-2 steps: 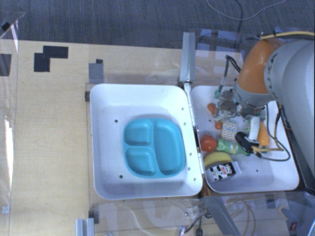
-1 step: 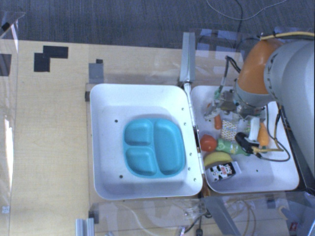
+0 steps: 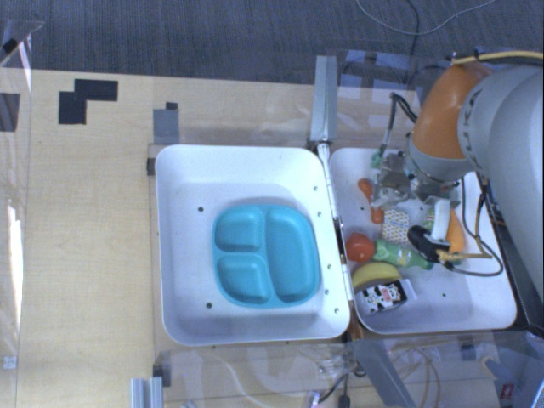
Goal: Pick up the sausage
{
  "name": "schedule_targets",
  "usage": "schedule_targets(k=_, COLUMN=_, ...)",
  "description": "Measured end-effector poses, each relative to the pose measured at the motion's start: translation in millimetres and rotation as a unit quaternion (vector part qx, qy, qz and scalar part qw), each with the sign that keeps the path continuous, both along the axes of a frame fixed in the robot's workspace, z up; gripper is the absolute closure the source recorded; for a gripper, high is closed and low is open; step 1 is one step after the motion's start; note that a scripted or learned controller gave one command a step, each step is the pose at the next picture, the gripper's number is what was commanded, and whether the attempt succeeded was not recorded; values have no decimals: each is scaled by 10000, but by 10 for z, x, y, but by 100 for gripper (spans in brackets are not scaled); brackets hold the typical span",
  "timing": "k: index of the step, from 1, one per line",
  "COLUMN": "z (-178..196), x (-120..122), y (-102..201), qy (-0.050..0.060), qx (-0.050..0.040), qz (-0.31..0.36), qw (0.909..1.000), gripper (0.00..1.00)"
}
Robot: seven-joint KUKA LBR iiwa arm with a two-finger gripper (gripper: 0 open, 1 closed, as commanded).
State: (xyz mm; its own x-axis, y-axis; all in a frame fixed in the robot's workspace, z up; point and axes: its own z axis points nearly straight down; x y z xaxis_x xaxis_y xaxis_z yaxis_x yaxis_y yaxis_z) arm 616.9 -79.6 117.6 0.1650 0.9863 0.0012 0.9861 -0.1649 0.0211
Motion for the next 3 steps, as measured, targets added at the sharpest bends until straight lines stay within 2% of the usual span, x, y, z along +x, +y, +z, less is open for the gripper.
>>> schedule_targets(k=1, z=0, x=0, y=0, qy=1, qx=0, qz=0, qw=10000, gripper=0)
schedule_targets(k=2, z=-255, x=78, y=-248, qy=16, qx=8, qz=-98, qw=10000, gripper=0)
schedule_targets(k=3, z=-104, x=134, y=-250, qy=-58, qx=-7, qz=-76, qw=10000, gripper=100)
